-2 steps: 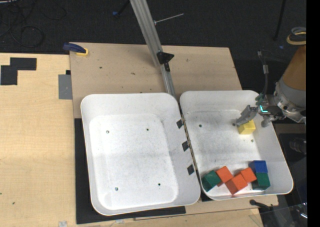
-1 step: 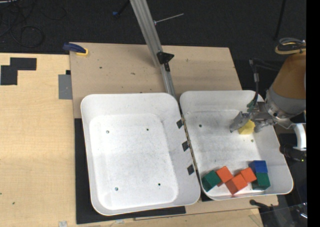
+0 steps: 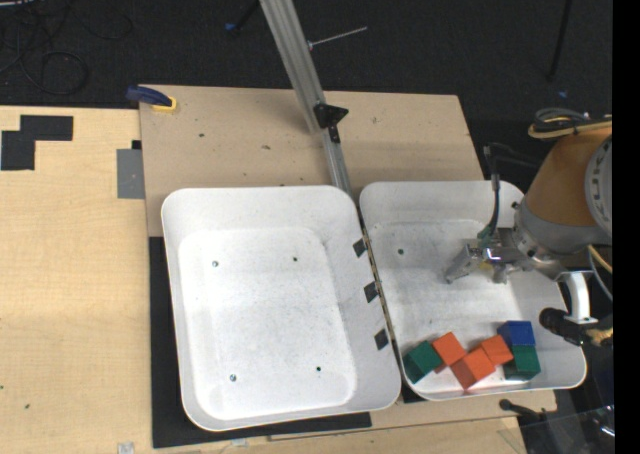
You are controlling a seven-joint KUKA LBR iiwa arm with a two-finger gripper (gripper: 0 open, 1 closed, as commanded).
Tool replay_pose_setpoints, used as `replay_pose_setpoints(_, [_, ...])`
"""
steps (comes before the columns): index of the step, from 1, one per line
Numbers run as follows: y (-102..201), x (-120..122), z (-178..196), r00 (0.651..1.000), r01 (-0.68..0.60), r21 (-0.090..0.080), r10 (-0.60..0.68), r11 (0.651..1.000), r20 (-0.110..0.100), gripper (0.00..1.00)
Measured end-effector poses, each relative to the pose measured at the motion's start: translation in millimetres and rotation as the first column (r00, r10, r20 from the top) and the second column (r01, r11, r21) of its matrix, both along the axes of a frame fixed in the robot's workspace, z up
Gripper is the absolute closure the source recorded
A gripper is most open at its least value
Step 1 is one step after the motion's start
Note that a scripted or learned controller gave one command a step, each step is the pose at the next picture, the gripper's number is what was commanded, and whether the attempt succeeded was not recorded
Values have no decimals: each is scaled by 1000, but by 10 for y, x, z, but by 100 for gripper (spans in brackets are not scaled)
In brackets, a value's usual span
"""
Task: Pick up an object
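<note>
Claw (image 3: 478, 264) over middle of right bin (image 3: 430, 204), fingers spread, holding nothing. Your blocks, orange (image 3: 476, 362), green (image 3: 423, 358), blue (image 3: 518, 333), sit clustered at bin's near edge. Approach step, likely. Next: shift claw toward cluster, descend on outer block.

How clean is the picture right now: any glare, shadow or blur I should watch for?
Camera view: the white bins' floors are bright, mildly washed out, left bin most so; the gripper looks soft and casts a small shadow on the right bin; the blocks read clearly by colour, edges slightly fuzzy; the background above the bench is dark.
</note>
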State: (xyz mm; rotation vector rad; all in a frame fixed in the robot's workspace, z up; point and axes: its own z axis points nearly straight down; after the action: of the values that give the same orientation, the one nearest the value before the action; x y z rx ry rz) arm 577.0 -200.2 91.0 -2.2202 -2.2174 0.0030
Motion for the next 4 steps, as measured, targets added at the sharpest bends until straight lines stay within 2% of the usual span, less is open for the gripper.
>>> replay_pose_setpoints(1, [-3,1,5,1000,2,0,-2,1000,1,0])
replay_pose_setpoints(2, [-9,-1,104,1000,6,1,-6,1000,1,100])
replay_pose_setpoints(4, [61,-14,989,1000,-2,-1,2,1000,6,100])
